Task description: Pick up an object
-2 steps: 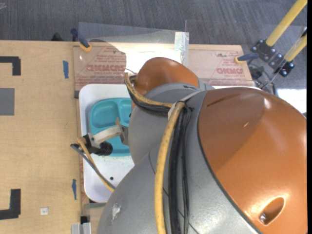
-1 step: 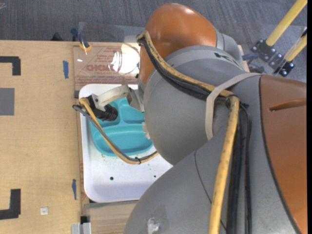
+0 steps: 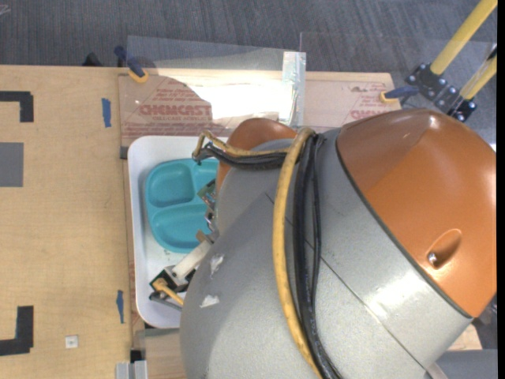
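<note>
Arm (image 3: 355, 267) over white bin (image 3: 138, 235) — teal tray (image 3: 170, 204) inside; claw state unclear.

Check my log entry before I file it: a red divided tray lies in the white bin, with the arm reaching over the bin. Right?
Wrong on colour. The divided tray is teal, not red, as the camera view shows. It does lie in the white bin, and the arm does reach over the bin.

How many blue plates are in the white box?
1. The blue plate, split into sections, lies in the left white bin, toward its far end. The big robot arm covers much of the bins, so more could be hidden beneath it.
</note>
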